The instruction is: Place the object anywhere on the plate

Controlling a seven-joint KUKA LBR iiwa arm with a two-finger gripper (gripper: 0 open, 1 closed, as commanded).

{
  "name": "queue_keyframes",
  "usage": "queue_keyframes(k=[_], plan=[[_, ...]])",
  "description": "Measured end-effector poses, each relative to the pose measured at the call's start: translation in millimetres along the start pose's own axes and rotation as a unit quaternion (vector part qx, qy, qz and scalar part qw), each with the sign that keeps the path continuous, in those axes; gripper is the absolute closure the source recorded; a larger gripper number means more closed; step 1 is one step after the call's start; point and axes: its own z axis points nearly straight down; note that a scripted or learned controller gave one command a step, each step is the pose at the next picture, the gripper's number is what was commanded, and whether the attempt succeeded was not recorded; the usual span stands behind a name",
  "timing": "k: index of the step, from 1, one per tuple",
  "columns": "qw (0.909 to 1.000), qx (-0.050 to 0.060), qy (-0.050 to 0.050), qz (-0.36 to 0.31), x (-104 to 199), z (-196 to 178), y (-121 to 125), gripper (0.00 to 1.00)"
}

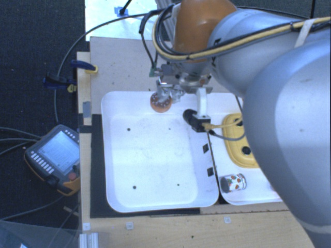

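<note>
A small round brown-orange object (160, 103) hangs at the far edge of the left bin (150, 190), directly under the gripper (164, 94). The metal fingers come down onto its top and are shut on it. The yellow plate (239, 148) lies in the right bin, right of the gripper and closer to the front, and the arm's grey body hides part of it. The orange band and the wrist rise just above the gripper.
A small patterned can (232, 182) lies on its side in the right bin, in front of the plate. A black cable fitting (194, 120) hangs from the wrist over the divide between the bins. A teach pendant (54, 156) rests off the bench at left.
</note>
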Motion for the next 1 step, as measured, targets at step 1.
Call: queue_keyframes(k=[1], plan=[[1.0000,0.000,-0.001,0.003,-4.3,0.3,0.4,0.00]])
